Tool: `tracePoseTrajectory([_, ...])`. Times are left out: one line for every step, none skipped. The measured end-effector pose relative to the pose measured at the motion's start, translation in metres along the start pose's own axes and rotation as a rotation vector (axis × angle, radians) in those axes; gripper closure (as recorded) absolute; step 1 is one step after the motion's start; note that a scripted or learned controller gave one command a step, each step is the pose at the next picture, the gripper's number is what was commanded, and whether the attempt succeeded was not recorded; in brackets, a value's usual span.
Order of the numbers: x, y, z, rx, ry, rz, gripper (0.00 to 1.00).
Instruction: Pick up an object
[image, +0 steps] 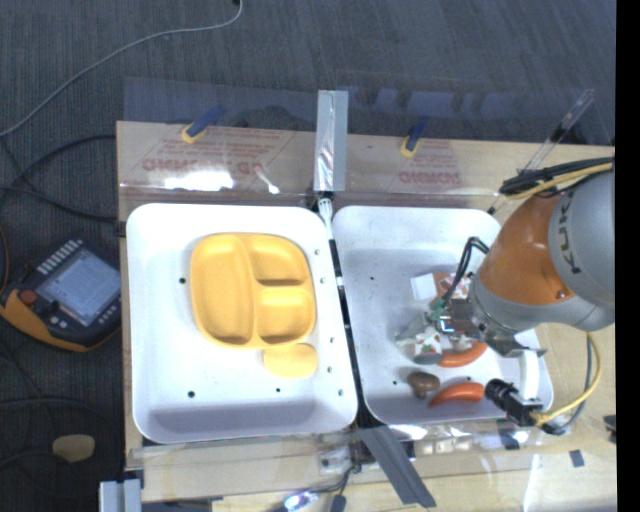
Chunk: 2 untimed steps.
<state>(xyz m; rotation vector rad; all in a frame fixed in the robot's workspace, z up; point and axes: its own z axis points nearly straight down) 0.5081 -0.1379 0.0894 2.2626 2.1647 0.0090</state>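
1. Two white bins are sitting side by side on the table (140, 160), and going left to right, a handheld control pendant (65, 292) is lying off the table's left edge, screen too small to read.
2. The left bin (160, 400) is holding a yellow divided tray (252, 287) with a small yellow round piece (291, 358) touching its lower right corner.
3. The right bin (385, 250) is where the pickable stuff is lying: a brown lump (423, 381), an orange carrot-like piece (458, 392) just right of it, another orange piece (462, 355) above that, and a white bit (424, 286) further up.
4. The gripper (440, 325) is hanging over that cluster, and I can't tell how the jaws are standing, since the wrist is covering them.
5. My guess: the upper orange piece is lying just below and right of the jaws, long axis running roughly left to right, so it's looking like the nearest target.
6. Readable writing: "KUK" on the grey arm (585, 250); red print on the plastic sheet (200, 155) behind the bins is mirrored and unreadable.
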Motion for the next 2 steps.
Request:
tracePoseTrajectory([0.000,0.001,-0.010,-0.001,0.003,0.000,1.00])
tracePoseTrajectory([0.044,0.017,-0.135,0.012,0.002,-0.052,1.00])
